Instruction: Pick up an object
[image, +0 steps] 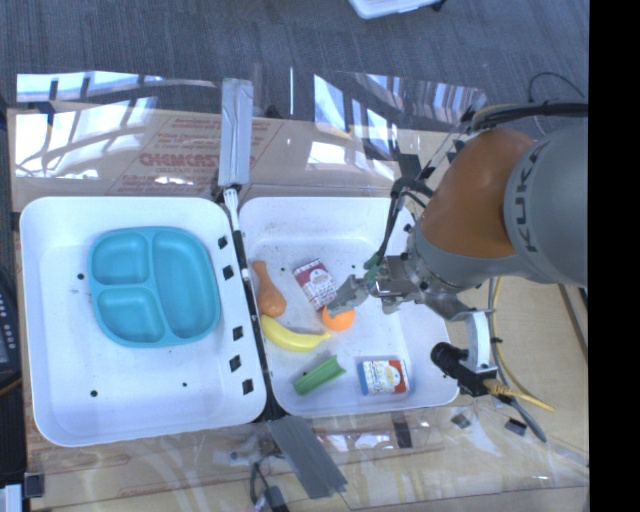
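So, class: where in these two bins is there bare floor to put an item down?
Left bin: bare floor all round the blue tray, widest below it. Right bin: free along the top wall. Crowded mid-bin around the carrot, carton, banana and tool.

Two bins (40, 330), one plate (155, 283), six small items (316, 283) beside it.

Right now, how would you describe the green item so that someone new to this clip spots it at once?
Look in the right-hand white bin, the one the gripper reaches into, and go to its near edge. The green item lies there, below the yellow banana and left of the small blue-and-white carton. It is the only green thing there, a short, slanted stick.
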